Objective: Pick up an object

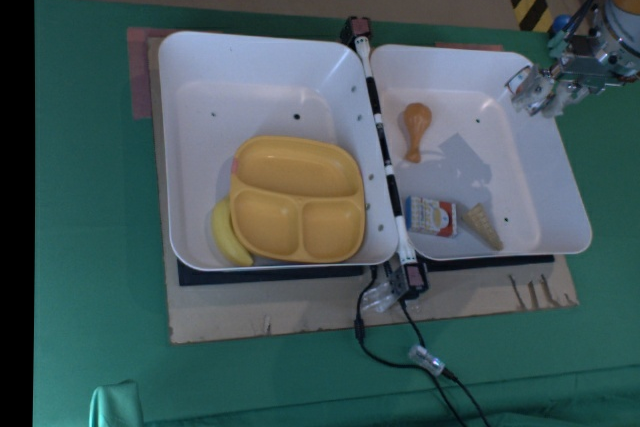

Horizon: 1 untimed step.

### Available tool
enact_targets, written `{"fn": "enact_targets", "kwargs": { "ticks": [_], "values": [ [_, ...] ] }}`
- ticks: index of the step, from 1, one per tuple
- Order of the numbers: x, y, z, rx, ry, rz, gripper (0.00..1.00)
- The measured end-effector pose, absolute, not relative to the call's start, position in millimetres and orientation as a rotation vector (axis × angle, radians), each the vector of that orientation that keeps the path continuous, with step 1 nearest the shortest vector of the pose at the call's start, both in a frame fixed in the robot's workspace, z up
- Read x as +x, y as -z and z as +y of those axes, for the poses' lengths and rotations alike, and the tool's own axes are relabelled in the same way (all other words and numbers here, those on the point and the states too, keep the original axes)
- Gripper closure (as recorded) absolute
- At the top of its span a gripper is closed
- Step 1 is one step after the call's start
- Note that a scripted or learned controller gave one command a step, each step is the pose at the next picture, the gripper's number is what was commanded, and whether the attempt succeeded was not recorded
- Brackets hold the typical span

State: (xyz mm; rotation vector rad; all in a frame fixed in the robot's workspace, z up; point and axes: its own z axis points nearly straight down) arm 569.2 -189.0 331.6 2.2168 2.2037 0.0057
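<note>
Gripper hovers over the right bin's far right rim; I cannot tell its state from here. Below it lie a drumstick, a small printed carton with unreadable lettering, and a cone. Left bin: yellow tray partly hiding a banana.
</note>
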Motion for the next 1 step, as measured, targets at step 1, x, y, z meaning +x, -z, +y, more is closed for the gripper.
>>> {"fn": "enact_targets", "kwargs": {
  "ticks": [1],
  "values": [
    [585.9,-356.5,-139.7,2.218,-0.01,2.205,1.0]
  ]
}}
